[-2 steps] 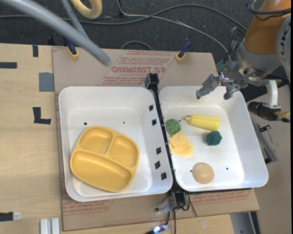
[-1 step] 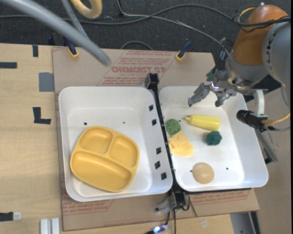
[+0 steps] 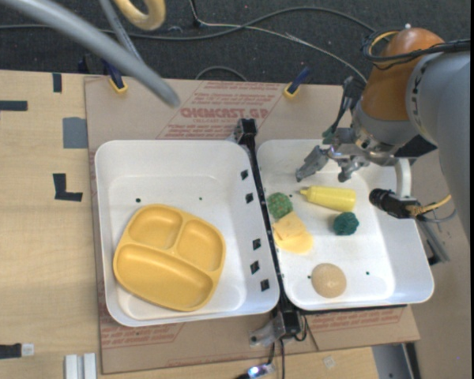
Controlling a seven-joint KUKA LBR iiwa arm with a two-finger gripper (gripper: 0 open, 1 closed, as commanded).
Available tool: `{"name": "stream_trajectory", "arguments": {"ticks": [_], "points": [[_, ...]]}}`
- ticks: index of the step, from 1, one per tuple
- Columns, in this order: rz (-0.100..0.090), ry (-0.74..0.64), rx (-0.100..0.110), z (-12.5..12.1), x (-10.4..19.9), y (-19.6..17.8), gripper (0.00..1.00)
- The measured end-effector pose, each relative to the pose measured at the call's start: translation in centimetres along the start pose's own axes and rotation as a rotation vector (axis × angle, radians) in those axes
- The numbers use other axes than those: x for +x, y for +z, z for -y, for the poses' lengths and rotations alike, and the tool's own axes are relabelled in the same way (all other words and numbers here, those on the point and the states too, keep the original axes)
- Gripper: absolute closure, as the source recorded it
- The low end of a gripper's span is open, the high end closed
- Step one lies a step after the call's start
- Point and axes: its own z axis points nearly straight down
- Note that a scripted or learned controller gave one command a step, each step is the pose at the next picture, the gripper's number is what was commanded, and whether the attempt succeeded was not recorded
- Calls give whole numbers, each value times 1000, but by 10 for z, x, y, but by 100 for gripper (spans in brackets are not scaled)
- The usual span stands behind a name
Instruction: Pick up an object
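The right bin (image 3: 379,290) holds several small items: a yellow bottle-like piece (image 3: 329,198), a light green ball (image 3: 280,205), a dark green ball (image 3: 346,223), a pale yellow block (image 3: 291,234) and a tan round piece (image 3: 329,279). My gripper (image 3: 329,167) hangs over the back of this bin, just above the yellow bottle-like piece. Its two fingers (image 3: 310,166) are spread apart with nothing between them.
The left bin (image 3: 118,164) holds a yellow divided tray (image 3: 169,256). A black divider (image 3: 254,204) runs between the bins. A grey hose (image 3: 79,30) and cables cross the top. The arm's grey body and orange band (image 3: 399,61) fill the upper right.
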Motion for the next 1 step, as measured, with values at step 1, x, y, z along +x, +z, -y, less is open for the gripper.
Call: {"name": "stream_trajectory", "arguments": {"ticks": [1], "points": [[2,-1,-10,4,-2,59,0]]}}
